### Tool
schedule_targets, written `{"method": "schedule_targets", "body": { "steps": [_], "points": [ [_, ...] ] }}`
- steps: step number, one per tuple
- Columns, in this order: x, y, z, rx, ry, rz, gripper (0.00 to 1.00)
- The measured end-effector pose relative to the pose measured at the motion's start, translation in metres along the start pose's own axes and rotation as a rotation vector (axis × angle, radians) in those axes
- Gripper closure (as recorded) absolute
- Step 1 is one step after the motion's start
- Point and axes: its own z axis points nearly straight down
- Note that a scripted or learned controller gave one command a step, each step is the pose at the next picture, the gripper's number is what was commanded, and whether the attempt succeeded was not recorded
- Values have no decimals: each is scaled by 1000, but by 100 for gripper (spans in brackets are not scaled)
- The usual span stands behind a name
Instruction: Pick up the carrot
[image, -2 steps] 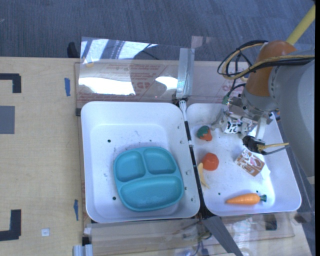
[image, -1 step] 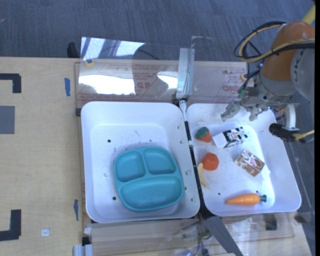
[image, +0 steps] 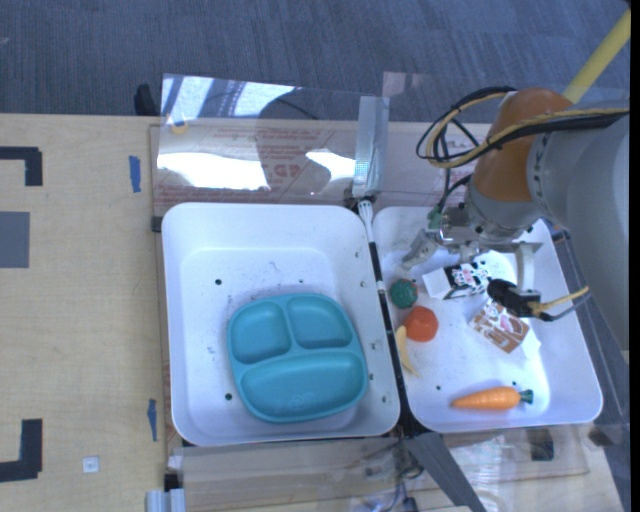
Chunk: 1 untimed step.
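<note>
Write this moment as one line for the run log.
carrot: lying in right bin, near front edge | gripper: over bin's back part, apart from carrot | grasp: not yet done

This is a robotics lab or test cell, not a home or kitchen. The landmark is the left white bin (image: 190, 250), one of two shallow bins set side by side on a pale wooden bench (image: 70, 330). To its right, the second bin (image: 575, 390) is reached by a grey industrial arm (image: 585, 170) with an orange band and loose looped cables (image: 455, 120). Left of the landmark bin, the bench carries black corner marks (image: 25, 165) and strips of blue tape (image: 134, 172), such as calibration markers. Behind the bin stands a clear plastic screen (image: 260, 140) on a metal bracket. Beyond the bench lies grey office carpet (image: 300, 40). The food lying about is toy plastic
</note>
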Motion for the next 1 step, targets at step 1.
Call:
{"method": "schedule_targets", "body": {
  "steps": [1],
  "points": [
    [1, 1, -11, -2, 1, -1, 100]
  ]
}}
